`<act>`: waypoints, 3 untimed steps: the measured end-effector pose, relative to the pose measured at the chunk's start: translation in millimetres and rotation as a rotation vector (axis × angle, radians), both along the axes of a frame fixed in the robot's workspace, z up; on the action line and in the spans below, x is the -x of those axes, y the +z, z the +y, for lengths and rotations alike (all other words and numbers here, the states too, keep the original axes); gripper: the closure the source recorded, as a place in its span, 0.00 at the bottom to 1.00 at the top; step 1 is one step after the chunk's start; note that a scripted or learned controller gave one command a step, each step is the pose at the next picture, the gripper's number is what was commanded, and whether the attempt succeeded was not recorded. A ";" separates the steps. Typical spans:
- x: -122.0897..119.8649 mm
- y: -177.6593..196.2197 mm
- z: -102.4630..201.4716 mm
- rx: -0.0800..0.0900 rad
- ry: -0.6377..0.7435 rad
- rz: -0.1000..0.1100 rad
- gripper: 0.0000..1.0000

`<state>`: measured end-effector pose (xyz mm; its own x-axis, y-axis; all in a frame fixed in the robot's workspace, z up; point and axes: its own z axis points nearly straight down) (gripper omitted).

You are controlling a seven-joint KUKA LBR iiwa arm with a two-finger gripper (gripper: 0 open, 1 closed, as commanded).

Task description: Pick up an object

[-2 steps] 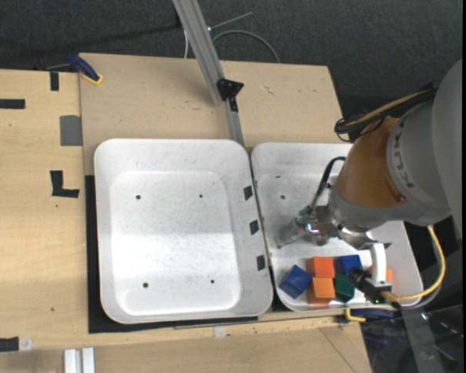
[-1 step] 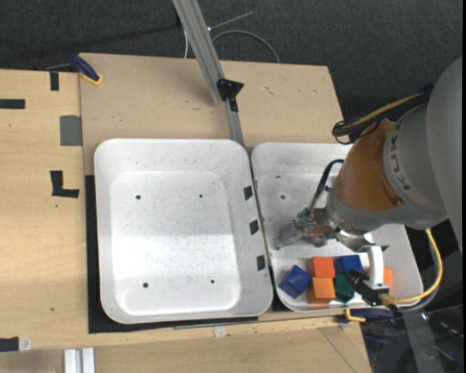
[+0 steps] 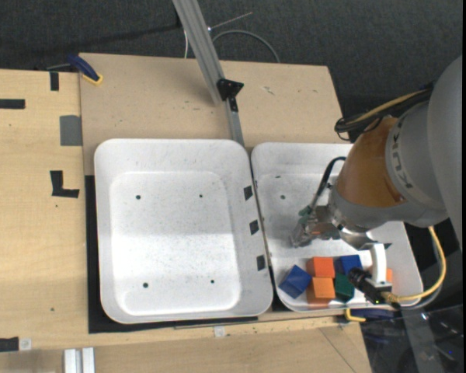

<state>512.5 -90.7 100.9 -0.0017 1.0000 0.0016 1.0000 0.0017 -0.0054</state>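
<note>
The right bin [image 3: 295,169] holds a cluster of blocks at its near end: a blue block [image 3: 295,280], two orange blocks [image 3: 323,266] [image 3: 321,288], a second blue block [image 3: 347,264] and a green block [image 3: 343,287]. My gripper [image 3: 306,231] hangs low over the bin floor, just beyond the blocks and a little left of the upper orange one. Nothing is visible in its grasp. The grey arm with its orange band [image 3: 369,173] covers the bin's right half.
The left bin [image 3: 171,231] lies beside the right one, sharing a raised rim. A slanted metal pole [image 3: 206,41] comes down to the bins' far edge. Wooden bench surface surrounds both bins.
</note>
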 end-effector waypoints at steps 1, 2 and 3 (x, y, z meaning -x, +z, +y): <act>-1.6 62.8 1.1 0.002 -0.001 -0.010 1.00; -3.0 122.0 9.6 0.002 0.001 -0.011 1.00; -3.5 136.3 9.9 0.002 0.000 -0.006 1.00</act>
